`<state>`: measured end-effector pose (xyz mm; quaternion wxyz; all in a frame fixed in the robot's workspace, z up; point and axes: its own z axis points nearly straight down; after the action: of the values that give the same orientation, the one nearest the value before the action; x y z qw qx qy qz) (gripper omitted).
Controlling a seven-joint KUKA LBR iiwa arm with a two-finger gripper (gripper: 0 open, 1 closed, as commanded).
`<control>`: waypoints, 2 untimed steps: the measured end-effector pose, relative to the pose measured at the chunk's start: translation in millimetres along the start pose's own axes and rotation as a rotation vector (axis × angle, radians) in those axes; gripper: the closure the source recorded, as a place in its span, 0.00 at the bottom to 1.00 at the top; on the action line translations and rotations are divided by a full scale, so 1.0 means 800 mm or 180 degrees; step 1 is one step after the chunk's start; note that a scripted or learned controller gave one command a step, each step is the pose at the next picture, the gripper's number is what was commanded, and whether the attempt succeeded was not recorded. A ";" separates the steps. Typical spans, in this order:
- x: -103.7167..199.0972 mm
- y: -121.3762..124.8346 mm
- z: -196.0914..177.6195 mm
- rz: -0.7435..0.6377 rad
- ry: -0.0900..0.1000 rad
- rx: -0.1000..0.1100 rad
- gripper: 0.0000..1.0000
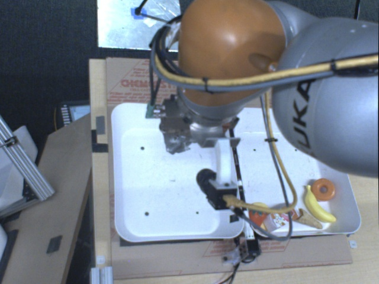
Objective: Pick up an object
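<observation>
Closest, the orange-banded arm hangs its gripper over the left bin, seemingly poised to grasp; its spread cannot be told. Well apart, a banana, orange ring and packet lie in the right bin.

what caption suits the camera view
gripper hangs over the bin at view left; a banana and an orange ring lie in the other bin
</observation>
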<state>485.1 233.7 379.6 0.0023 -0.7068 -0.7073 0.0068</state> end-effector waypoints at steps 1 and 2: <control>-0.065 0.002 0.135 0.0018 0.0002 -0.0008 1.00; -0.060 0.004 0.128 0.0002 0.0023 -0.0042 0.00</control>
<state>486.6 184.9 277.9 0.0002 -0.7071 -0.7071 -0.0004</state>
